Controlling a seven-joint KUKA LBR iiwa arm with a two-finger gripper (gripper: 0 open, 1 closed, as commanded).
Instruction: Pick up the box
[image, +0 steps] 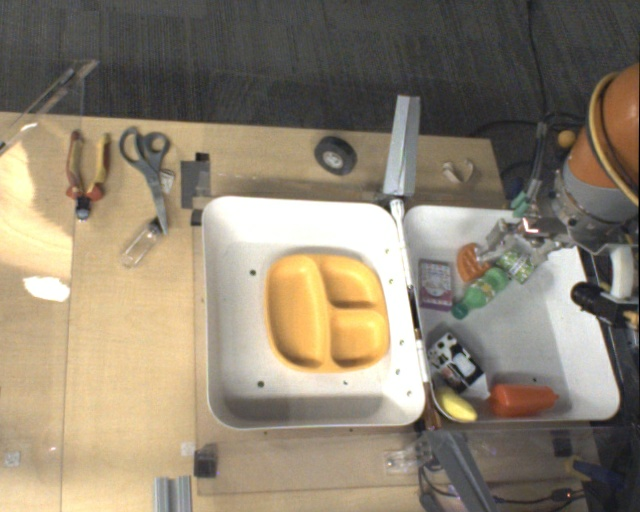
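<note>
The box lies flat in the right bin, against that bin's left wall, near its upper corner. It looks like a small, thin carton with a purple printed face. The hand hangs over the same bin, right of the box and apart from it, above a green bottle and an orange thing that sit just beside the box. Whether the hand is open or closed I cannot tell, and nothing can be made out in its grip.

The box is probably light and fairly stiff, though thin card may dent under a hard squeeze. Lying flat, it offers little height, so the likely hold is across its two short edges, low down. The wall on its left crowds one side, and the bottle on its right may get nudged. Lower in the bin lie a black-and-white object, a yellow piece and an orange carrot.
</note>
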